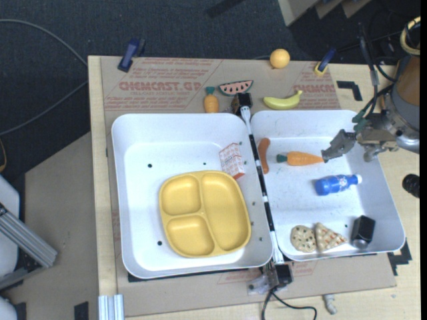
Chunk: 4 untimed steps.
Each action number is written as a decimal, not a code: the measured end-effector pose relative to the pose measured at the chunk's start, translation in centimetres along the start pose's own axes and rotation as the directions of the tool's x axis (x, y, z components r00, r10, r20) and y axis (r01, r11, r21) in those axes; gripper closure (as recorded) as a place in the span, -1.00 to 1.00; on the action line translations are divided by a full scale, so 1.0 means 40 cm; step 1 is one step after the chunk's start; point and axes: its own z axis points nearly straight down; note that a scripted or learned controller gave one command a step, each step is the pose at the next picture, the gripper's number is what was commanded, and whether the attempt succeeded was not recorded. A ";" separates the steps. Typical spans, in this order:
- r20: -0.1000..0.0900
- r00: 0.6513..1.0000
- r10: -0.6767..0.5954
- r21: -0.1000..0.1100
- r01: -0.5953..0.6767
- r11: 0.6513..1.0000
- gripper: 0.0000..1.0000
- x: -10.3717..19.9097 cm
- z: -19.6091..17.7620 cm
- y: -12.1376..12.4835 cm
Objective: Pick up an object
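Note:
My gripper (348, 153) hangs over the back of the right bin (383, 199), open, with nothing between its fingers. Its left finger (331, 151) ends just right of an orange carrot (300, 158) lying on the bin floor. A blue bottle (337, 184) lies on its side a little in front of the gripper. A reddish sausage (264, 155) rests by the bin's left wall. At the front of this bin lie a round cookie (301, 238), a pizza slice (328, 236) and a small black block (362, 231).
The left bin (127, 179) holds a yellow divided plate (203, 213) and a small red-and-white carton (232, 159). Behind the bins on the board lie a banana (282, 101), an orange ball (280, 59), a watermelon slice (236, 87) and a small orange fruit (211, 103).

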 end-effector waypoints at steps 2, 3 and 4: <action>0.003 1.000 0.001 -0.006 -0.001 1.000 -1.00 -0.128 0.437 0.084; -0.001 1.000 0.000 0.003 0.000 1.000 -1.00 -0.040 0.483 -0.015; 0.000 1.000 0.001 0.000 -0.001 1.000 1.00 -0.041 0.458 -0.014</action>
